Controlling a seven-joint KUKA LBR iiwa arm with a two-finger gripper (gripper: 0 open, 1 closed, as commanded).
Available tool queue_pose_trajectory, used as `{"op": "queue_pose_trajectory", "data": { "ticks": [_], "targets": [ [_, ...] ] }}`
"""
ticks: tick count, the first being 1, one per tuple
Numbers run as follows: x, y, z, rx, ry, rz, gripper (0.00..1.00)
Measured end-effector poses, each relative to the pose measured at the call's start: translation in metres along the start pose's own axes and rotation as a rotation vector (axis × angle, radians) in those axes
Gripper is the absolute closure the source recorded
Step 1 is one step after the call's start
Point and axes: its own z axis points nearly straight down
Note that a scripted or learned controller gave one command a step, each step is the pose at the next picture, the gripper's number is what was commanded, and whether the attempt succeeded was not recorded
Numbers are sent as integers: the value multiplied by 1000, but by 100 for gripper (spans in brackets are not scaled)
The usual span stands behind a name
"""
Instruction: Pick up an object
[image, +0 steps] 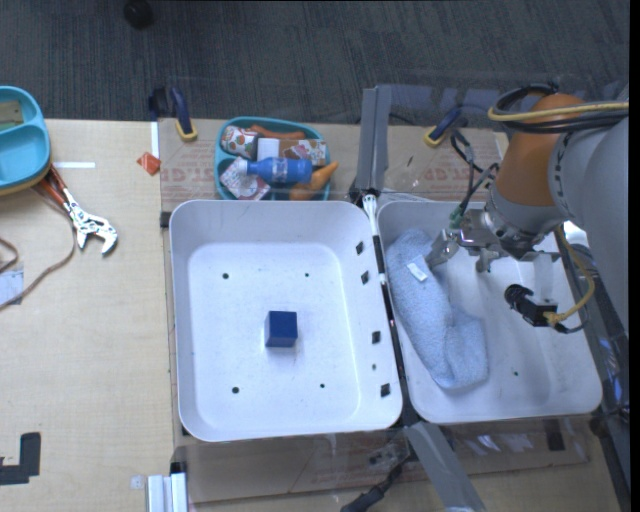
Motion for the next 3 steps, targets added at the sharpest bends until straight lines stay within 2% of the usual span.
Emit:
{"op": "queue_pose_trajectory", "data": {
  "ticks": [1, 2, 3],
  "targets": [
    [-38, 15, -30, -2, -1, -33, 0],
    [-50, -2, -124, -1, -1, 27, 0],
    [29, 12, -1, -1, 0, 65, 0]
  ]
}}
